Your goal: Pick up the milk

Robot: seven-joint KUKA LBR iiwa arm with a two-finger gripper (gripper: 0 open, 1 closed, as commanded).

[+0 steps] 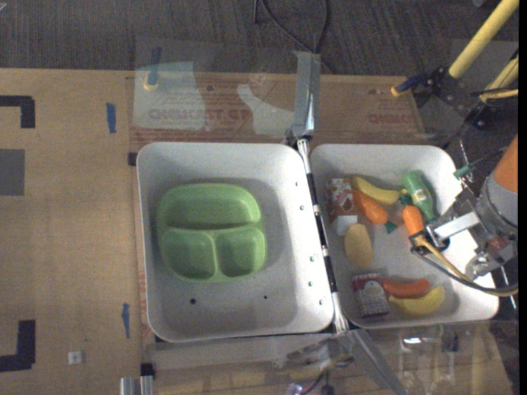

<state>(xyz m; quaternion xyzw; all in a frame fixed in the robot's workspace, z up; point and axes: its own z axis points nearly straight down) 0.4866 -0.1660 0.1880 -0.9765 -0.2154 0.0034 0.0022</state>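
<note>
The milk point(340, 199) is a small white and red carton lying near the left wall of the right bin point(469, 307), beside a yellow banana point(375, 190). My gripper point(454, 242) hangs over the right side of that bin, well to the right of the milk and apart from it. It sits close to a small orange toy point(412, 219) and a green bottle point(417, 189). A yellow cable loops under the gripper. Nothing can be seen held in it.
The right bin also holds an orange carrot point(372, 210), a pale yellow piece point(357, 244), a can point(370, 294), a red-orange sausage point(406, 287) and a second banana point(421, 303). A green divided plate point(212, 230) lies in the left bin point(156, 303).
</note>
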